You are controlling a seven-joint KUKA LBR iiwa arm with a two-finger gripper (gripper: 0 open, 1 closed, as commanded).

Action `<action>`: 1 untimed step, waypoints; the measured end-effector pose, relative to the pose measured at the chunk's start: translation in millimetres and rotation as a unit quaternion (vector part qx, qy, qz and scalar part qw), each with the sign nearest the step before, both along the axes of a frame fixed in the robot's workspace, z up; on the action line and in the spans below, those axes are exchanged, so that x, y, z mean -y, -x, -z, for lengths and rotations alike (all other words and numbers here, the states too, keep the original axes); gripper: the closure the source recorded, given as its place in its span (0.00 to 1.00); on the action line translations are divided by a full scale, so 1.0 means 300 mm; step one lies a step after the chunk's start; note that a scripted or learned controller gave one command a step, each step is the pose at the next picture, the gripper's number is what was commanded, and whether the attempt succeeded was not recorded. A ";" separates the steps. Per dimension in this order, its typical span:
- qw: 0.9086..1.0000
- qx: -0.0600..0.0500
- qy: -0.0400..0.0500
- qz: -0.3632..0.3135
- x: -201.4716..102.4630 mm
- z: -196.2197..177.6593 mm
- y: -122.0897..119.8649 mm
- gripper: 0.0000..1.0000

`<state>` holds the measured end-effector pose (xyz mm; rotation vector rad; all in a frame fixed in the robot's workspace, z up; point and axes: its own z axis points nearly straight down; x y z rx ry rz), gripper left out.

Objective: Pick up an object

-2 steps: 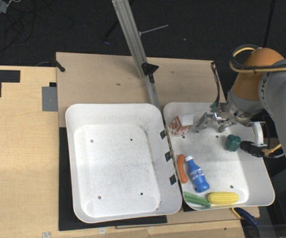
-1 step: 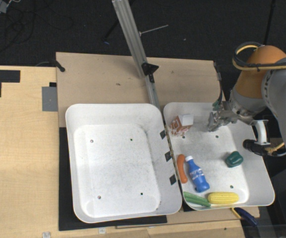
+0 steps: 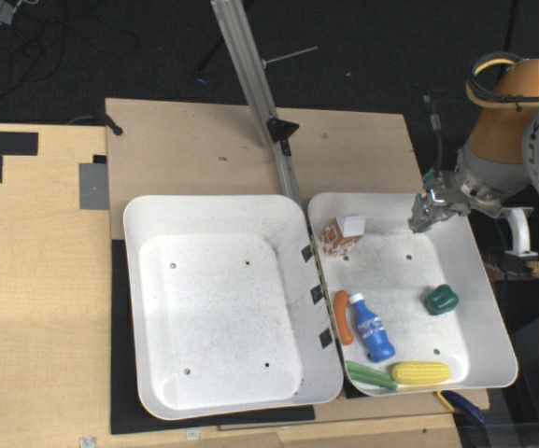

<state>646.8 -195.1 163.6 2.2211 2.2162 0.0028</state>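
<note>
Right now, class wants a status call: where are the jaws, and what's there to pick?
Gripper over right bin's far edge. Nearest: small carton, green block. Blue bottle, carrot, corn by near rim. Nothing in the way.

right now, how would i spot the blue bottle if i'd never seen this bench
Look in the right bin, the one holding objects. Near its left wall, toward the front, the bottle lies on its side next to an orange carrot. It is the one blue item there, with a white cap.

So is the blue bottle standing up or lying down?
Lying down. The blue bottle lies on its side on the right bin floor, white cap toward the far edge, beside the orange carrot.
</note>
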 end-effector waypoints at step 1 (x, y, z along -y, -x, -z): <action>1.000 0.000 0.000 -0.001 0.016 -0.147 -0.009 1.00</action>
